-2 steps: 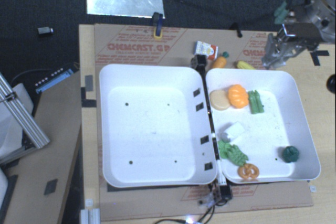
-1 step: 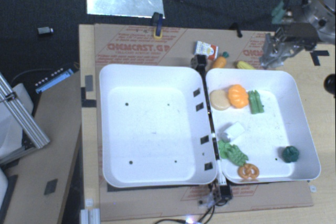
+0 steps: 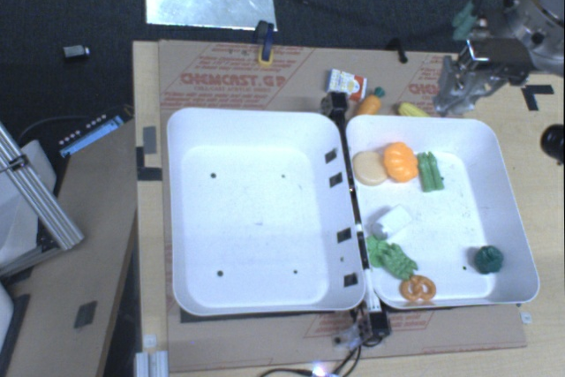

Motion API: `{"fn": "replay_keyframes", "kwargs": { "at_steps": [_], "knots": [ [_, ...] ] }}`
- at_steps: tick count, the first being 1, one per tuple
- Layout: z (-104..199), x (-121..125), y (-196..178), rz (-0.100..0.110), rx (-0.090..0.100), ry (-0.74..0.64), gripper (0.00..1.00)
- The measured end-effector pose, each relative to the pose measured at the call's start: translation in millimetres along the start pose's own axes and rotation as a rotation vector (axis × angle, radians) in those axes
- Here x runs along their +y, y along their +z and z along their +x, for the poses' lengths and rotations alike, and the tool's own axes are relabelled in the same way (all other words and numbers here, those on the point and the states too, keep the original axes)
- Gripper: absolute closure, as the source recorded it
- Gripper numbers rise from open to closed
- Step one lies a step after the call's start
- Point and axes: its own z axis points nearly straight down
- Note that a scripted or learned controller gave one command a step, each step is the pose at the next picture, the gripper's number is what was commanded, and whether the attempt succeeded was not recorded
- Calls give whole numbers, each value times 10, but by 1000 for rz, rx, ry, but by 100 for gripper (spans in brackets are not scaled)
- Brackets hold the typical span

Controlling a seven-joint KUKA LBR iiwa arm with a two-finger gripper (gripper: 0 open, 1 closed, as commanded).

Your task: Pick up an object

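Toys, among them an orange pumpkin (image 3: 400,162) and a pretzel (image 3: 418,288), lie in the right bin (image 3: 506,181); the gripper (image 3: 459,88) hangs beyond its far rim, its jaws too blurred to tell.

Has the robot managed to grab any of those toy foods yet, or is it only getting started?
Only getting started, it seems. Nothing looks picked: the round orange pumpkin toy, the green bean-like piece, the brown pretzel and the dark green lump all lie in the right white bin. The metal gripper hangs above that bin's far edge. Descending, gripping and lifting remain.
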Motion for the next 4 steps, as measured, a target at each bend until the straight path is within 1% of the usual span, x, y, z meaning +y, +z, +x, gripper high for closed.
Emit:
{"fn": "replay_keyframes", "kwargs": {
  "at_steps": [1, 2, 4],
  "knots": [
    [67, 48, -3, -1, 0, 0, 100],
    [115, 1, -1, 0, 0, 0, 100],
    [204, 1, -2, 0, 0, 1, 100]
  ]
}}
